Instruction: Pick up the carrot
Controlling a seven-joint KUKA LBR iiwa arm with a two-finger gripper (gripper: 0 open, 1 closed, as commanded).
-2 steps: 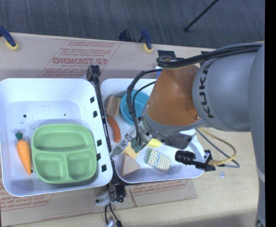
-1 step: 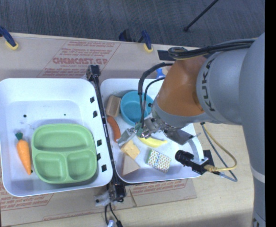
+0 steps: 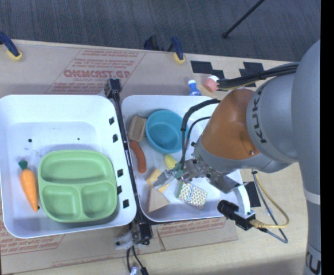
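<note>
The carrot, orange with a green top, lies in the left bin along its left wall, beside the green divided plate. My gripper is low in the right bin, far to the right of the carrot, over some small yellow pieces. The arm's orange band and grey body cover much of the right bin.
The right bin holds a blue bowl, a reddish sausage, a brown block and a patterned white piece. The bins' walls meet between the gripper and the carrot. Clamps and cables lie around the bench.
</note>
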